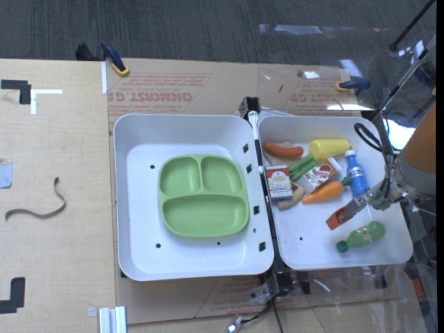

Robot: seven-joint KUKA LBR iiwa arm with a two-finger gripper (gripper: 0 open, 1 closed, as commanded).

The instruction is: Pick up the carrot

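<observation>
Inside the right bin (295, 252), your jaws (371, 201) hang near a brown bar (345, 214), their state unreadable; the carrot (323, 193) lies free beside a blue bottle (356, 177).

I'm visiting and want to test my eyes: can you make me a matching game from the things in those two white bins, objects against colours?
Things:
1. carrot
2. divided plate
3. bottle beside the carrot
4. sausage

Colours:
A. blue
B. reddish brown
C. orange
D. light green

Pairs: 1-C, 2-D, 3-A, 4-B. The plate lies in the left bin; the other three lie in the right bin.
</observation>
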